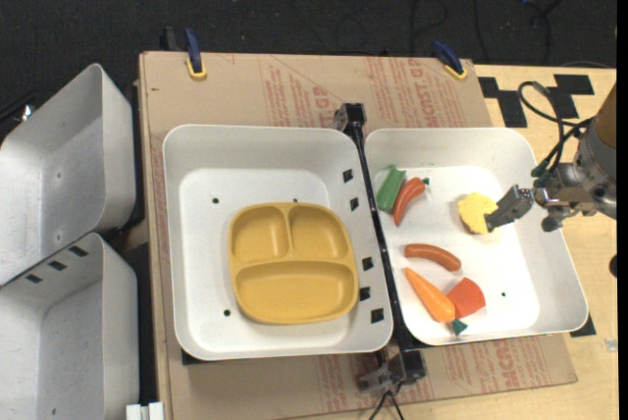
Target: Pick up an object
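Observation:
The right bin (549, 241) holds several toy foods. A green piece (391, 187) and a red chili (409, 198) lie near its left wall. A yellow lump (475, 212) lies in the middle right, with a brown-red sausage (433, 256) below it. An orange carrot (430, 295) and a red piece (468, 294) rest near the front. My gripper (502, 214) reaches in low from the right, its dark tip right against the yellow lump's right side. Nothing is lifted off the bin floor.
The left bin (196, 163) holds a yellow divided plate (292, 263). A black divider (368, 212) runs between the bins. Two spare white bins (69, 173) stand off the bench's left side. Cables (549, 114) trail behind the arm at the right.

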